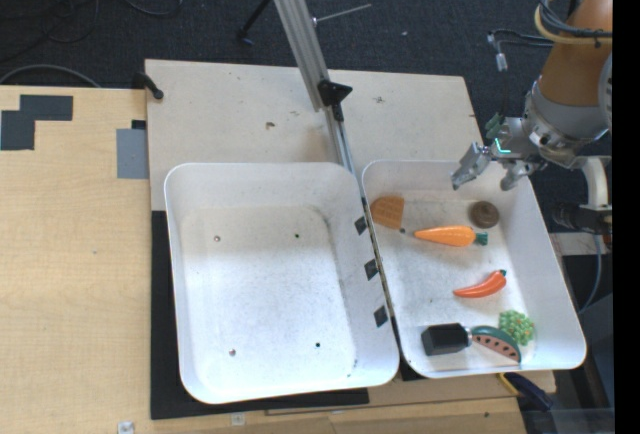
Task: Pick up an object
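A: Where is the pincer (491, 168) at this moment?

B: It hangs over the far part of the right bin (560, 282), near its upper right corner. The two fingers are spread apart, one at the left and one at the right, and nothing is between them.

A: And the objects for picking?

B: All of them lie in the right bin. Just below the pincer is a small round brown object (485, 214), dark and a little flat. To the left of it lies a toy carrot (447, 236), orange with a green end that points toward the brown object. Further left, close to the bin's wall, is a brown piece (388, 212) that looks like a brush or a slice of bread; I cannot tell which.

A: What is in the near part of the bin?

B: A red-orange chili pepper (480, 286) lies near the middle. Near the front edge there is a black block (445, 338), and beside it a watermelon slice (497, 343) and a green bunch (517, 325), maybe grapes or broccoli. These three are very close together.

A: And the left bin (200, 192)?

B: I see only small dark specks on its white floor. Both bins stand on the counter (230, 112), and a grey metal bar (300, 32) rises at a slant behind them.
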Controlling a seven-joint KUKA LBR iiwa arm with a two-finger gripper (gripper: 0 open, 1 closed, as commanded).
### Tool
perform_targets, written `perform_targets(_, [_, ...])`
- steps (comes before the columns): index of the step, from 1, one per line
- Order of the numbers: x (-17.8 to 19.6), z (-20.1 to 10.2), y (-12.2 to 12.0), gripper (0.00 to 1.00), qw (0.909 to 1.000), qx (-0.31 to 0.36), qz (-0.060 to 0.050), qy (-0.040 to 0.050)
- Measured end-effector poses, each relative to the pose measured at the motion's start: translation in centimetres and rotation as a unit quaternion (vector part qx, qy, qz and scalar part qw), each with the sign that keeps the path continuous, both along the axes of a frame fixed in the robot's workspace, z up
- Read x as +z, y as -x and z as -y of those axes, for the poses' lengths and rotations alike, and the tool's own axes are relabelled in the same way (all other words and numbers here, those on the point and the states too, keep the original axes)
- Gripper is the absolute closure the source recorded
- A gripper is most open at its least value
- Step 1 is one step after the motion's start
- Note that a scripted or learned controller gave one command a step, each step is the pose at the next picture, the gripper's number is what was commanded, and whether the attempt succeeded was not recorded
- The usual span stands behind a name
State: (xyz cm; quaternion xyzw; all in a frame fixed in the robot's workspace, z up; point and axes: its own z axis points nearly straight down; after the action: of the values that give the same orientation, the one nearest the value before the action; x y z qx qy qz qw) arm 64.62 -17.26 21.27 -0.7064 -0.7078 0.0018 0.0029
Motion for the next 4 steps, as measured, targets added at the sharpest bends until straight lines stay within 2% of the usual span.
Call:
perform_targets(1, [0.3, 0.0, -0.1, 0.00, 1.0000, 0.001, 0.002, 0.0007])
perform_targets(3, [-11.6, -0.5, 0.1, 0.00, 1.0000, 0.002, -0.001, -0.0002])
perform_targets(4, [-10.2, -0.5, -0.1, 1.00, 1.0000, 0.002, 0.002, 0.0004])
